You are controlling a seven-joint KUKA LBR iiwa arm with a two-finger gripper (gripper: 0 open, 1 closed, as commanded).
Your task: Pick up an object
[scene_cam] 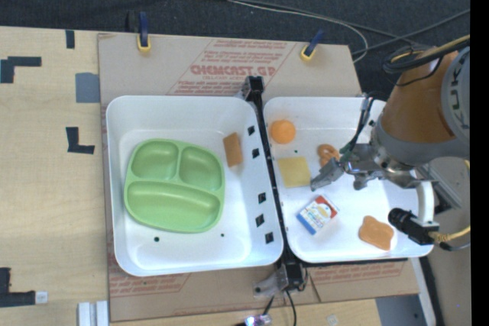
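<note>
The gripper (330,173) is hanging low over the right bin (348,109), and its fingers are standing open with nothing between them. One fingertip is pointing to the yellow square (293,172), just beside it. A small orange piece (327,153) is lying near the other finger. The orange ball (283,131) is resting farther back.

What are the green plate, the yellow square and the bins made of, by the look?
Green plate: likely moulded plastic, one even colour, smooth with a soft sheen and rounded compartment ridges.
Yellow square: possibly sponge or foam, flat, matte, no glare; too small to be sure.
Bins: probably thin formed plastic, white and glossy, with rounded corners and a rolled rim.
</note>
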